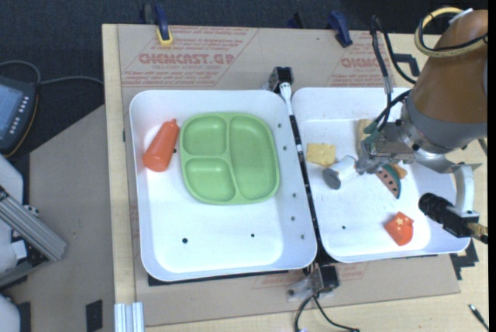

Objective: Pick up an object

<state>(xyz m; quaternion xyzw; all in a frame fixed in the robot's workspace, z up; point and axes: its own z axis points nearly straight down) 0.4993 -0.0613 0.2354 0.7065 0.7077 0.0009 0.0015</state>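
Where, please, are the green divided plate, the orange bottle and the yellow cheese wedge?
green divided plate (230,157), camera view, centre ridge.
orange bottle (161,146), camera view, mid-body.
yellow cheese wedge (321,153), camera view, top face.

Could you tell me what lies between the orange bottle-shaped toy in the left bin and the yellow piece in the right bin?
In the camera view, the green divided plate lies between the orange toy and the yellow piece, followed by the bins' adjoining rims.

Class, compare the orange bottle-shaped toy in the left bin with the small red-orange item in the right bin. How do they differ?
The orange bottle is long and lies tilted beside the green divided plate; the red-orange item is short, chunky and lies apart from other things. The bottle is larger and paler orange. Both rest on a white bin floor, untouched by the gripper.
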